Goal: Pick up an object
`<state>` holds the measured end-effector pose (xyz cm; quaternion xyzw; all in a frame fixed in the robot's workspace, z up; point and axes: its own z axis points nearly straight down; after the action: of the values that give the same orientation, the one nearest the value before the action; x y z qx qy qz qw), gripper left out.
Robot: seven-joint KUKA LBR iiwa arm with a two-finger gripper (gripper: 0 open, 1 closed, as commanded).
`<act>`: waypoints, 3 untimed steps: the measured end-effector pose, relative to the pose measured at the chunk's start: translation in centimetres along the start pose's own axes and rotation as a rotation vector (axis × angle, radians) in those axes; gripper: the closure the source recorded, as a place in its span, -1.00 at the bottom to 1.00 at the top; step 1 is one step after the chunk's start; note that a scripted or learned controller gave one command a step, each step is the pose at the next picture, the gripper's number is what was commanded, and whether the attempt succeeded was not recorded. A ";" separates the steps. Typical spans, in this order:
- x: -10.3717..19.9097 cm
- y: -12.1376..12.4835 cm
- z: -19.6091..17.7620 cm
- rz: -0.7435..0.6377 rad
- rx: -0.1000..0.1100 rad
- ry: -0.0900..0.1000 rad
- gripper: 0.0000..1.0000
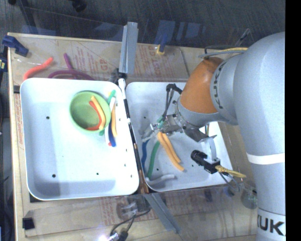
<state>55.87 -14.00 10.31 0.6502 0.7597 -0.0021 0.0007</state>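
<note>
While reaching low into the right bin (146,100), hung with jaws at the upper end of the orange strip (170,153) lying beside a green strip (152,160), seemingly lined up to pinch it, though too indistinct to call apart or together.

The grey arm (263,109) reached in from the right, its orange band (200,92) just above the wrist. The gripper (163,127) hung low, pointed down and leftward; its fingers seemed slightly parted, though the wrist hid them.
</note>
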 end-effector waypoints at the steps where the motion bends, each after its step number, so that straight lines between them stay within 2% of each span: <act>1: 0.0 0.0 -1.0 -0.004 0.002 0.001 1.00; 2: 2.6 10.4 -11.0 0.196 -0.001 0.005 1.00; 3: 2.6 10.3 -10.9 0.196 0.000 0.006 -1.00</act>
<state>65.70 -9.75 21.19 0.7213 0.6926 -0.0002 -0.0013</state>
